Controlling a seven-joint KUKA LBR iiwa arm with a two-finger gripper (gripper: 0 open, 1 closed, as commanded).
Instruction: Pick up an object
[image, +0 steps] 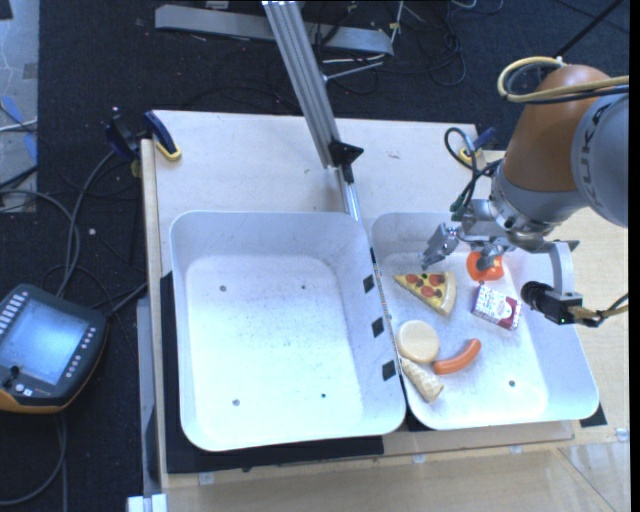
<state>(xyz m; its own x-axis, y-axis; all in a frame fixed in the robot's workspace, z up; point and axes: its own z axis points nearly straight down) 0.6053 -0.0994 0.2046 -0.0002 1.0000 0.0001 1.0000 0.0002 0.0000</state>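
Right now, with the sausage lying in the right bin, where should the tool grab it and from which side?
Probably at the middle of the sausage, coming straight down from above. It lies flat on the bin floor as a slim curved shape, so closing across its narrow width at mid-length looks best. Its left end sits close to the round biscuit and the cone, so staying off that end seems safer.

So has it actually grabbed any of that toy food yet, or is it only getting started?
Nothing looks picked up yet. The gripper hangs over the right bin, just above the pizza slice, with nothing visible between its fingers. The sausage, the round bun, the cone, the small red packet and an orange piece all lie in the bin. Grasping and lifting remain.
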